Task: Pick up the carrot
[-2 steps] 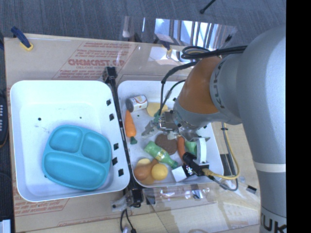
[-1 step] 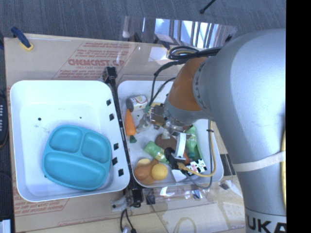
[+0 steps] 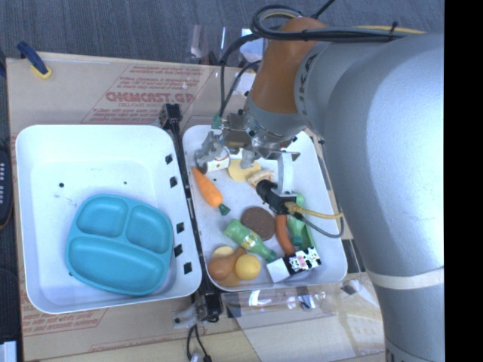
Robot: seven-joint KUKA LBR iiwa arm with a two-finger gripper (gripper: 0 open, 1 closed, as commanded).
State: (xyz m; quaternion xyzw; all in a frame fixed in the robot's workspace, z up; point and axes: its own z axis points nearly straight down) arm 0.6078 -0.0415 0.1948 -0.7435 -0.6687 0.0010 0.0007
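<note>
Your gripper [image 3: 215, 151] hangs just above the carrot [image 3: 208, 188] in the right bin [image 3: 330, 202], ready to drop; you cannot tell how wide the jaws are

The carrot [image 3: 209, 188] looks like smooth orange plastic with a dull sheen; the two bins [image 3: 38, 225] are glossy white plastic, the left one holding a smooth, matt blue plastic tray [image 3: 119, 243]. The arm's [image 3: 407, 164] grey shell is smooth and satin, the tool [image 3: 226, 148] bare metal, and the surface [image 3: 136, 93] matt brown printed cardboard
</note>
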